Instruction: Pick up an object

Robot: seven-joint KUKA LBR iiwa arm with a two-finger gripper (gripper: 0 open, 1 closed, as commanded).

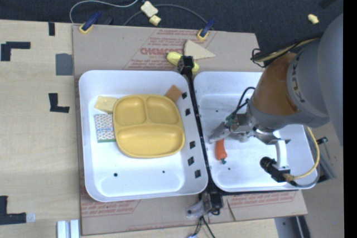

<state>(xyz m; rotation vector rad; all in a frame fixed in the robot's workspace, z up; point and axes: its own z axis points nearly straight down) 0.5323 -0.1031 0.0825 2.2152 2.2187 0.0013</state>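
The small orange carrot-shaped toy with a green tip [221,150] is what you are after, and you will find it lying on the floor of the right-hand shallow white plastic bin [245,178], close to that bin's left wall and pointing roughly toward the near edge. Just above it, and up to its right, sits the two-finger metal gripper [223,130] at the end of the grey arm with the orange band [273,92], which comes in from your right and hangs low over the same bin. You can see a pale finger [216,132] slanting down to the left, ending near the top of the carrot, but nothing lies between the fingers, and whether the claw is spread or closed cannot be told from this angle. Whether that finger touches the carrot is also unclear.

Look to the left-hand shallow white plastic bin [139,184] and you will see a yellow three-compartment plastic plate [148,125] resting flat in its middle. Tucked at the plate's left edge are a pale yellow flat block [105,103] and, just below it, a small checked white packet [104,127]. A small brown square piece [175,93] lies at the plate's upper right corner, near the divider between the bins.

Both bins stand on a brown cardboard sheet [139,50], held by blue-and-yellow clamps [89,23] along its far edge
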